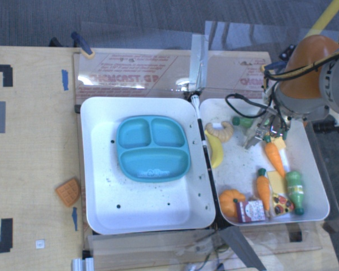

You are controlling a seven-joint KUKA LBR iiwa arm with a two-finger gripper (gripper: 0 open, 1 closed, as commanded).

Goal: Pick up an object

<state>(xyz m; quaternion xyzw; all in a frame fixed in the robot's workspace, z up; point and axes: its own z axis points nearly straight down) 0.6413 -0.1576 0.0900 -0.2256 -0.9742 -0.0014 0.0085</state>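
Jaws [264, 133] hover — carrot [275, 157] just beside.

We counted two bins [96, 168] [313, 168], one blue plate [153, 149], two carrots [274, 158] [263, 188], one banana [215, 149], one orange [230, 201], and one waffle [68, 192].

Two white bins sit side by side in the middle of the frame. The left bin [96, 168] holds a blue divided plate [153, 148]. The right bin [313, 168] holds toy food: a banana [216, 151] at its left wall, a carrot [274, 158] right of centre, a second carrot [263, 188], a green bottle [295, 191] and an orange fruit [231, 202] along the lower edge. The gripper [264, 133] hangs over the bin's upper part, just beside the first carrot's top. A waffle [68, 192] lies on the bench at lower left.
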